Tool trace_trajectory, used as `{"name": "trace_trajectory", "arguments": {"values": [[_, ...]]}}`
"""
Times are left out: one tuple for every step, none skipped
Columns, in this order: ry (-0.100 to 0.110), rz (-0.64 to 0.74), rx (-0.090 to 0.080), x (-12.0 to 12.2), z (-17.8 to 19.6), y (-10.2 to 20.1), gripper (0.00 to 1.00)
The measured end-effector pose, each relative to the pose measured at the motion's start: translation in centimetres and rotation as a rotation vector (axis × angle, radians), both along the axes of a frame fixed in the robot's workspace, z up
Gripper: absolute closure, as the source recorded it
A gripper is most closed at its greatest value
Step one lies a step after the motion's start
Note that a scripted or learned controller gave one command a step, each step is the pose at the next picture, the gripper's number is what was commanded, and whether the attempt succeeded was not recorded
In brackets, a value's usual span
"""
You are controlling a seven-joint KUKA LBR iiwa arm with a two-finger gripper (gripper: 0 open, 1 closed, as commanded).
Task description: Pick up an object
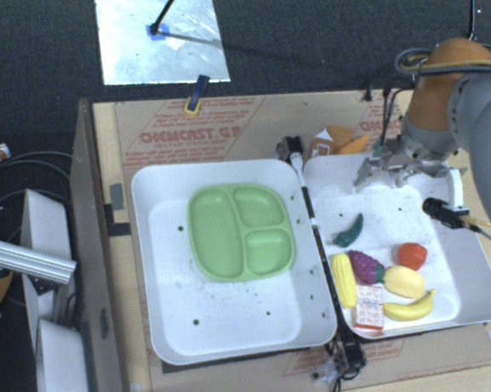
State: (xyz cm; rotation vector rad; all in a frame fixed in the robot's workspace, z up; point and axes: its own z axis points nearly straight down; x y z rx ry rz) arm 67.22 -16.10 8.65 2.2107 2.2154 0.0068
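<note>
Camera view looks down on a brown cardboard sheet (222, 120) under the bins, printed in red with "CHEMCAST GP" across its far edge; the smaller red lines beneath that name are too fine to read. A small red-and-white packet (369, 307) at the near edge of the right white bin (480, 286) carries print that cannot be made out either. The grey arm with its orange band (441, 88) enters from the right and is cut off by the frame edge, and its two-finger gripper (386, 168) hangs over the far part of the right bin; whether its claw is apart or together cannot be told from this angle. An orange piece (343, 142) beyond the bin's far rim is partly hidden and hard to identify. Within the right bin, a dark green pepper-shaped toy (349, 230) lies near the middle, its long axis slanting from near-left to far-right. Closer to the near edge sit a yellow corn cob (343, 280) lying lengthwise along the bin's left wall, a purple grape bunch (367, 266), a red tomato (412, 255), a pale yellow lemon (404, 282) and a yellow banana (411, 307) lying crosswise. The left white bin (176, 325) holds a light green divided plate (239, 231).
</note>
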Motion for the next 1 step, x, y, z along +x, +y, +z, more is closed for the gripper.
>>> {"name": "trace_trajectory", "arguments": {"values": [[0.012,-0.007,0.005,-9.23,4.16,-3.64,0.0]]}}
